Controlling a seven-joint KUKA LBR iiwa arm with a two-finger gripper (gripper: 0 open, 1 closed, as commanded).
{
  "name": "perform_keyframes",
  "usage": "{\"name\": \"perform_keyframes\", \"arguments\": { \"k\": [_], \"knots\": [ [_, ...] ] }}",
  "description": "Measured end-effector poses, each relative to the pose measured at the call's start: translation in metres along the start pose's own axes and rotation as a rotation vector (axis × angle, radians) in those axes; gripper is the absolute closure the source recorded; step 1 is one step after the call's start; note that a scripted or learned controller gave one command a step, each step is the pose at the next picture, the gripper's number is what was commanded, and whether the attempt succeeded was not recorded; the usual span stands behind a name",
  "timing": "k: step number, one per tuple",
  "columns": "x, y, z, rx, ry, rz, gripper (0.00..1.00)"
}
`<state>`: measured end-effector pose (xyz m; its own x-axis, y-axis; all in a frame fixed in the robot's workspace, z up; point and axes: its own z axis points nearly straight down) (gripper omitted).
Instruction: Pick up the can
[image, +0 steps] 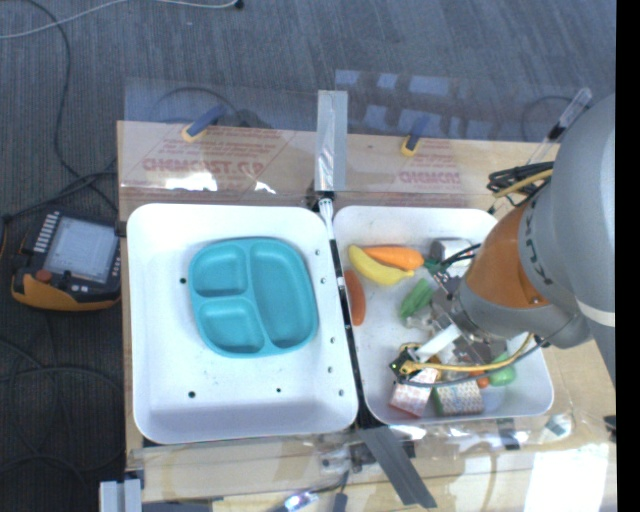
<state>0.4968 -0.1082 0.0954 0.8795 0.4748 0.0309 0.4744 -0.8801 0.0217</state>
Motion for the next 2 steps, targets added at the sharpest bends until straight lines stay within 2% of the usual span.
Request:
{"name": "perform_keyframes", "arguments": {
  "k": [1, 2],
  "knots": [
    [0.005, 0.082, 0.007, 0.022, -0.024, 0.242, 0.00],
    [0.059, 0.141, -0.002, 0.049, -0.036, 0.203, 0.00]
  ]
}}
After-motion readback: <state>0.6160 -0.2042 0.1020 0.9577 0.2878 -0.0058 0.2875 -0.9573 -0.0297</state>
